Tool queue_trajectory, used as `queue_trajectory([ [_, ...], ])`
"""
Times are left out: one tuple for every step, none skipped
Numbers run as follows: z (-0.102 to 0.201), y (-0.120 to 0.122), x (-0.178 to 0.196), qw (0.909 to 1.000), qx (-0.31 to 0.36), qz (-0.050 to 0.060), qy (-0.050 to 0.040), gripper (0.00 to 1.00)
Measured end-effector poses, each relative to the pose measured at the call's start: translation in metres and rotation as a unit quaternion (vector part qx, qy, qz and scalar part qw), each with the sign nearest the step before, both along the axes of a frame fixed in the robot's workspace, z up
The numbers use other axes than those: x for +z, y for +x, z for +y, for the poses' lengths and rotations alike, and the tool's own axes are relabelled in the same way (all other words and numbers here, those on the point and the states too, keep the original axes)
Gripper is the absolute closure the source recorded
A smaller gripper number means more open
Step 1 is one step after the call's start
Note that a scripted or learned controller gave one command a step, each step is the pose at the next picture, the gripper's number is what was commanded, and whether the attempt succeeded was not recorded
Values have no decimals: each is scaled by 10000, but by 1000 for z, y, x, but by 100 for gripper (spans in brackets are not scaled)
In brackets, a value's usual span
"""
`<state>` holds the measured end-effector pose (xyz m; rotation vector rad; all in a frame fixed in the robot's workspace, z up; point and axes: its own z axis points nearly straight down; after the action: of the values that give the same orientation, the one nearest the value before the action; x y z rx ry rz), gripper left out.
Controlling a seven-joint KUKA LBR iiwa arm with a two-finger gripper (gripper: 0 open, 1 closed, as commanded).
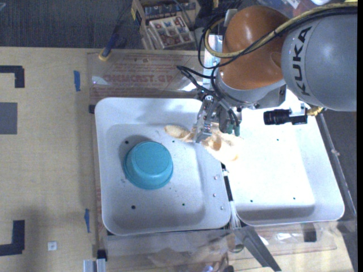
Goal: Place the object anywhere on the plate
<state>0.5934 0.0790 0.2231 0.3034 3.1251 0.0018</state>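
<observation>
On the pale wooden counter [45, 169] we see two shallow white bins. Our pincer [205, 134] is clamped on a soft tan pastry-like object [218, 144] above the ridge between them, well apart from the upside-down blue round plate [148, 164] in the left bin [170, 208].

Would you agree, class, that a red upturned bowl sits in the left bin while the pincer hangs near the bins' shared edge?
Not quite: the camera view shows the upturned bowl is teal blue, not red. The rest holds: it sits in the left bin, and the pincer hangs near the bins' shared edge.
</observation>
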Motion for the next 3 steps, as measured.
queue_trajectory([
  [42,-27,11,9956,932,0,0,100],
  [81,-55,9,9954,957,2,2,100],
  [130,-71,3,9953,968,8,0,100],
])
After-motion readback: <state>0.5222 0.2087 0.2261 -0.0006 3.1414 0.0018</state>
